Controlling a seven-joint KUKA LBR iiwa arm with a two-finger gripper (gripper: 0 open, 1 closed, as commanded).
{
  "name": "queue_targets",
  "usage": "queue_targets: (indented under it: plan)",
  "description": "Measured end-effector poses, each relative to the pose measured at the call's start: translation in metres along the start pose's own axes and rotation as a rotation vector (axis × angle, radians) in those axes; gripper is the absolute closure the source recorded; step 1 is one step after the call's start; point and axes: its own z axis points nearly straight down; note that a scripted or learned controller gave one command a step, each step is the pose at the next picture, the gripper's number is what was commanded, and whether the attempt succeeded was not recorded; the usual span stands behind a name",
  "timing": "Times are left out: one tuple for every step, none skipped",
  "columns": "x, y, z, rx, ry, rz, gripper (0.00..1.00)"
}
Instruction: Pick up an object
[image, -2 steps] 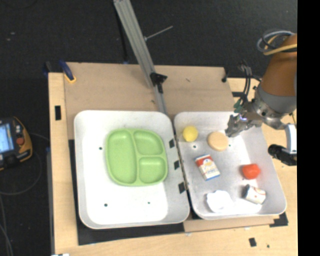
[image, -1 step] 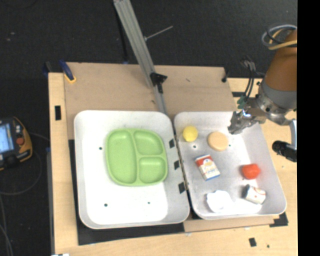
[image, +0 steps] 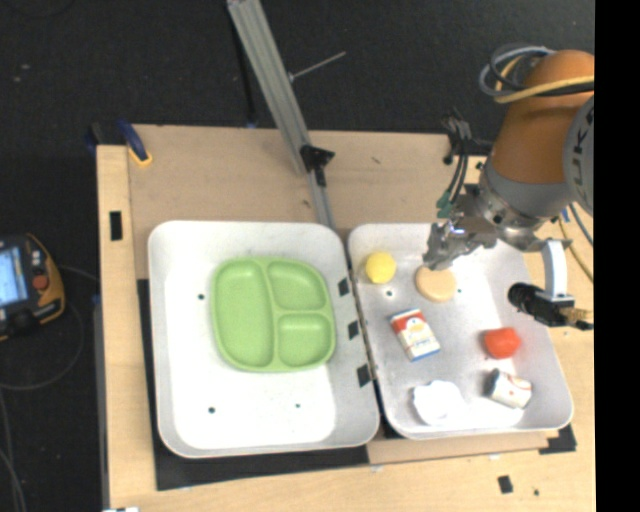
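- Grey arm with orange band (image: 545, 120) reaching in from right, end effector (image: 447, 250) low over upper part of right shallow white bin (image: 545, 400).
- End effector right at upper edge of flat tan round disc (image: 437, 284); touching or just above, cannot tell.
- Opening of end effector unreadable from this angle; nothing seen held in it.
- Likely target: tan disc, lying flat on bin floor near bin's upper middle, small round yellow ball (image: 379, 267) just beside to its left.
- Risk: disc low and flat, so a close could slide over the top and come up empty.
- Risk: end effector off-centre toward disc's far edge, could push disc away instead of gripping.
- Risk: a shoved disc could knock yellow ball, sending it rolling toward bin wall.
- Risk: too deep a descent means hard contact with bin floor.
- Other items well apart, unlikely to interfere: small red-and-white carton (image: 414, 334), red rounded object (image: 502, 342), crumpled white object (image: 436, 402), small white-and-red object (image: 508, 388).
- Left white bin (image: 180, 400) on tan table (image: 200, 170) carrying green three-compartment plastic tray (image: 272, 312), not involved.
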Motion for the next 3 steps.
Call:
queue_targets:
  plan:
    - [0.056, 0.003, -0.005, -0.002, 0.0, -0.001, 1.0]
    - [0.099, 0.004, -0.003, 0.001, -0.001, 0.002, 1.0]
    - [0.15, -0.006, 0.008, 0.002, -0.001, 0.001, 1.0]
